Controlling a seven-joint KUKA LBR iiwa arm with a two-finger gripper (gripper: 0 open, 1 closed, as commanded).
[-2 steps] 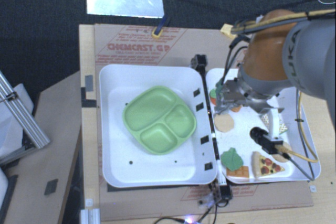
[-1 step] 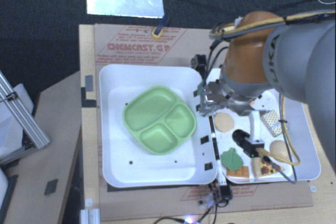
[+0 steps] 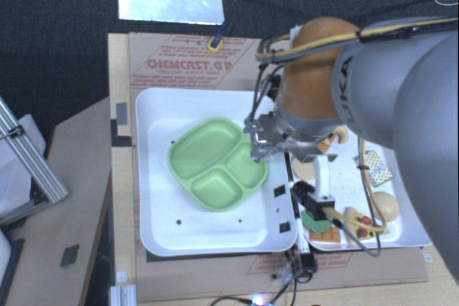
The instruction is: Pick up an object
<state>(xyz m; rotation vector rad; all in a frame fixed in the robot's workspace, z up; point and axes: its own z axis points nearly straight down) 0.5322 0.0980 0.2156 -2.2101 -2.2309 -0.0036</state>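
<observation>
One green tray (image 3: pixel 214 163) is sitting in the left bin (image 3: pixel 154 226), probably light, stiff, slick plastic, so its raised right rim is being favoured for pinching. End effector (image 3: pixel 259 147) is being held there; grip can't be told.

KUKA arm (image 3: pixel 401 82): big smooth grey cylindrical link, matte finish w/ soft highlights. Part of dark lettering visible on grey shell near the orange section, cut off, can't read whole. Above wrist a glossy orange band (image 3: pixel 319 68), rounded, dome-like. Below that a grey wrist flange, then metal gripper assy (image 3: pixel 262 143) w/ dark hardware, details too small to tell. Cable bundle (image 3: pixel 344 39), yellowish + black, runs along top of grey link and over orange section, loops down by flange. Thin dark wires hang at wrist's side.
</observation>
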